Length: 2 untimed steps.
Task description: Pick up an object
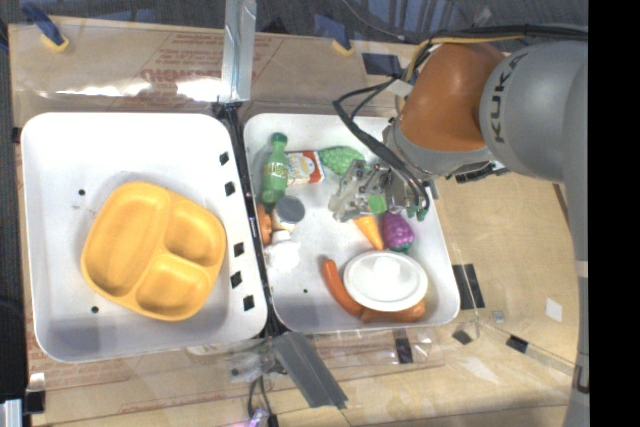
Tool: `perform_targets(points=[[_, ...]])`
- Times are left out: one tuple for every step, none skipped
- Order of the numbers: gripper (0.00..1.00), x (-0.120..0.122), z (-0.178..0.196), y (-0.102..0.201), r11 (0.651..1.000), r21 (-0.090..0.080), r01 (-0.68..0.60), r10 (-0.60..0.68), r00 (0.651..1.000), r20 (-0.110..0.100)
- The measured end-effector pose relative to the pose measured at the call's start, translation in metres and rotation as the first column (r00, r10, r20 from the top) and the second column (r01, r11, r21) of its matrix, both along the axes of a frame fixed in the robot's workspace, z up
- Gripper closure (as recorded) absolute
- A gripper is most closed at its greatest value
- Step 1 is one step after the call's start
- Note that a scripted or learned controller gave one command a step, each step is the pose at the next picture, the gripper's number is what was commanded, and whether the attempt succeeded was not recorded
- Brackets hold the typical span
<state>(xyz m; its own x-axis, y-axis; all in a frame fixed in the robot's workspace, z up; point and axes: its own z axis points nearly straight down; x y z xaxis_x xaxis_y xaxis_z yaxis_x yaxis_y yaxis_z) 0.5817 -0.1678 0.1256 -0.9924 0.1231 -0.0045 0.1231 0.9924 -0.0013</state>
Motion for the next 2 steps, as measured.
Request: perform_targets(points=[[1.0, 0.0465, 0.0082, -0.0419, 0.969, -0.002, -0.249, 0.249, 0.969, 0.001], [0.0, 0.0464, 0.0079, -0.0418, 0.969, -0.001, -0.249, 0.249, 0.969, 0.001]])
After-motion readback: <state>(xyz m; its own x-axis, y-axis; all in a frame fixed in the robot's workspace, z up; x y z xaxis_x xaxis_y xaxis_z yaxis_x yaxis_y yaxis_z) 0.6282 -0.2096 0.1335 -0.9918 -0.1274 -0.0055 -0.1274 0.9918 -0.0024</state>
